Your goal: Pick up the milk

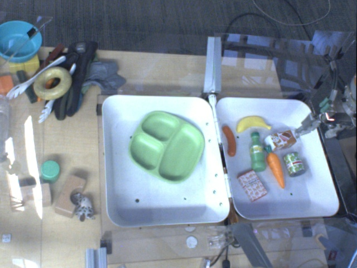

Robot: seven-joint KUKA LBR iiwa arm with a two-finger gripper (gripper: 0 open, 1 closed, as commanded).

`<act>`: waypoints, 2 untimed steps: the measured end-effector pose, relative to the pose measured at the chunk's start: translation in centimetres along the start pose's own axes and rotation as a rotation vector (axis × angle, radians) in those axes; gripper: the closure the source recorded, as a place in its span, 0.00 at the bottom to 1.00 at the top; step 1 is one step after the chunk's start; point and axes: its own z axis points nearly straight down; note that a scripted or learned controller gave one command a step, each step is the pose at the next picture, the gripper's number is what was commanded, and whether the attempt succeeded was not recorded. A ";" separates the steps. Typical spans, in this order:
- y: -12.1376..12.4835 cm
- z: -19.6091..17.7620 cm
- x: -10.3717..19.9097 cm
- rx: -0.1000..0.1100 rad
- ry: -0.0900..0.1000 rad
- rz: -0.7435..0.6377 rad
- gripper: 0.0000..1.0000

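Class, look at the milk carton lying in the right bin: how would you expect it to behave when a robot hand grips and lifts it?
The milk carton lies on its side, so it probably won't roll on flat faces. Being toy-sized, it is likely light. The green bottle and carrot lie close by, so a push may nudge them.

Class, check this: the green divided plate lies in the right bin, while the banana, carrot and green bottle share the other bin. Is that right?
Not quite. The camera view shows the green divided plate in the left bin, not the right one. The banana, carrot and green bottle do share the other bin, the right bin.
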 end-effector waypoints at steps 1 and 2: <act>0.9 14.0 -0.1 0.000 0.001 -0.110 0.00; 5.7 15.5 3.8 0.002 0.001 0.054 0.00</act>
